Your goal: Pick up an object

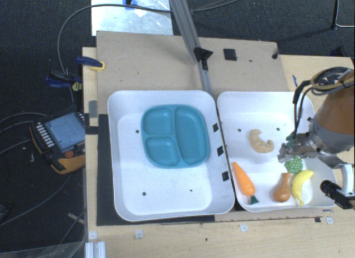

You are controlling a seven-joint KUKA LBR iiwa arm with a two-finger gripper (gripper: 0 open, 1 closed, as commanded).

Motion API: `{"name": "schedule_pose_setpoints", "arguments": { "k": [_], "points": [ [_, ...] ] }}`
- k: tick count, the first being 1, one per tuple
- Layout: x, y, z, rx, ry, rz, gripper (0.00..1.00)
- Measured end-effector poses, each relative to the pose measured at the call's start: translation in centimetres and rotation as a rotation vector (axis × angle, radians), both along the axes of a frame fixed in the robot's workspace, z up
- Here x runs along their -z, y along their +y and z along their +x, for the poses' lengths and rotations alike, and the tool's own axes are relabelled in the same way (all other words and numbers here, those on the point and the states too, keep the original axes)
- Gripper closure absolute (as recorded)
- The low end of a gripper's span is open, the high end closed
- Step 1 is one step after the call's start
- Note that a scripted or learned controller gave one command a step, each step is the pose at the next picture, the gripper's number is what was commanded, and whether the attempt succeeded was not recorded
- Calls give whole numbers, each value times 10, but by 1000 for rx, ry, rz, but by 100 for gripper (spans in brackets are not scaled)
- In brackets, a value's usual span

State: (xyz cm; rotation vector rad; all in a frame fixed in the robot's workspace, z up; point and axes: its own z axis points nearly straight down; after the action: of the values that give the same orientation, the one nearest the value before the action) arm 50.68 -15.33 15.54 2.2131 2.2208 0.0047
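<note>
Two white bins sit side by side on our bench. Nearest us in the right bin (260, 104) lie one carrot (243, 180), one drumstick (282, 188) and one banana (301, 185); beyond, one croissant (260, 141). Our arm's gripper (294, 154) hangs over a green piece (294, 165), grip unclear. One blue plate (175, 135) fills the left bin (125, 179).

Blue plate (175, 135), orange carrot (243, 178), yellow banana (301, 185), white bins (166, 204).
</note>
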Motion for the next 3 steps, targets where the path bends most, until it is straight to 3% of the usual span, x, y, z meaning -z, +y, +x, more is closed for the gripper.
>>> {"name": "schedule_pose_setpoints", "arguments": {
  "k": [2, 3],
  "points": [
    [-102, -2, 14, -2, 1, 1, 100],
    [-104, 57, 17, -8, 4, 4, 100]
  ]
}}
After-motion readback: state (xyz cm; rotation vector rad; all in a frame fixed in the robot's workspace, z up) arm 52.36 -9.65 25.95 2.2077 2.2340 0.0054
